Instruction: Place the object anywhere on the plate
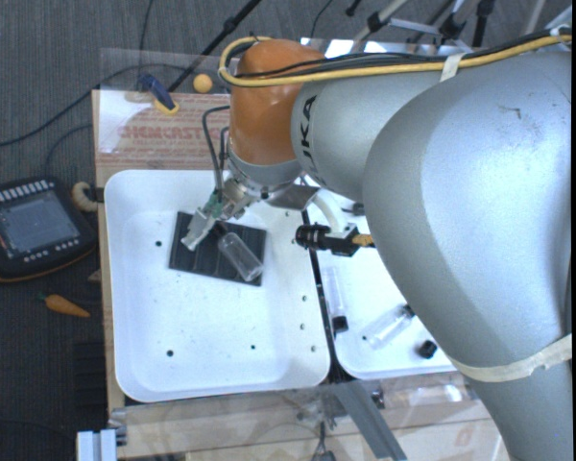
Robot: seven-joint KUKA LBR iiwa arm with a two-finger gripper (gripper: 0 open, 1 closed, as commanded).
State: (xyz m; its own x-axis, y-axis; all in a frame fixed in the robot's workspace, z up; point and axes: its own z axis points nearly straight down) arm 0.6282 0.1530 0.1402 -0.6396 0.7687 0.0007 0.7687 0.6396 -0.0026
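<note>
Camera view: two white bins; left bin (154, 353) at centre-left holds one dark square plate (197, 255) bearing one clear cylindrical object (238, 254). One gripper (204, 224) hangs over the plate's upper-left part; its jaw state cannot be told

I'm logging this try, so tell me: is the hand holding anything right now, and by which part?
It cannot be told. The hand sits low over the dark plate in the left bin. The clear object lies on the plate beside it, apart from the hand.
</note>
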